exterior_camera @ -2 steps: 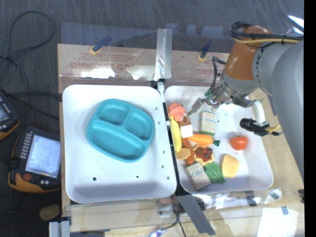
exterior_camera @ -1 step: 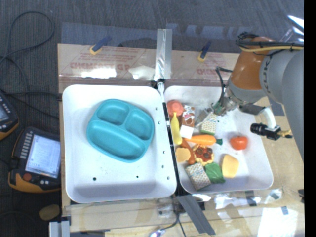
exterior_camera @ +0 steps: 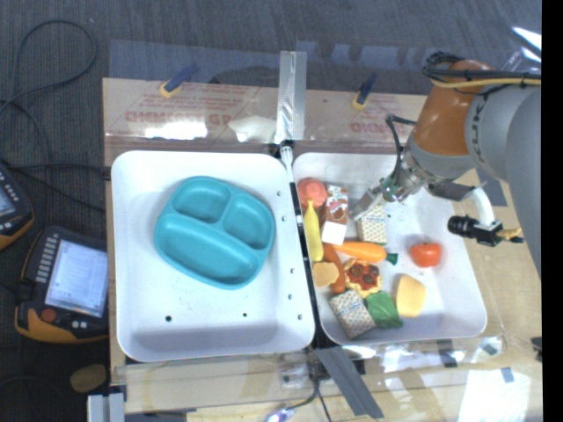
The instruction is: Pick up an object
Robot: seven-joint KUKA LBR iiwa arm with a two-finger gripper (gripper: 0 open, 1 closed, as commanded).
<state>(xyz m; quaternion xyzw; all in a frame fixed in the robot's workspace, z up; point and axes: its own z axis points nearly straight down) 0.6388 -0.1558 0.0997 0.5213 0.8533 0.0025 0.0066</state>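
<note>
We see the arm (exterior_camera: 493, 130) reaching in from the right over the right bin (exterior_camera: 457, 310), its wrist tipped down so that the gripper (exterior_camera: 376, 193) sits low at the upper middle of the bin, just beside a small patterned block (exterior_camera: 373, 228) and close to a red and white carton (exterior_camera: 335, 206). We cannot tell how the jaws stand at this slant, and we see nothing plainly lodged between them. The things to choose from are crowded along the bin's left side: a yellow banana (exterior_camera: 311, 232) against the dividing wall, a red piece (exterior_camera: 310, 190) at the top, an orange carrot (exterior_camera: 361, 251), a pizza slice (exterior_camera: 362, 275), a green pepper (exterior_camera: 382, 309), a yellow wedge (exterior_camera: 409, 294) and a second patterned block (exterior_camera: 349, 309). A tomato (exterior_camera: 426, 253) lies apart from the heap, towards the right. The left bin (exterior_camera: 132, 323) holds a blue divided tray (exterior_camera: 214, 230). We judge the task to be at the approach or the start of a grasp, with no object lifted yet. The next move, as we read it, calls for settling on the nearest piece, probably the patterned block or the carton, closing on it squarely without nudging its neighbours, then rising straight up to test whether it comes along.
</note>
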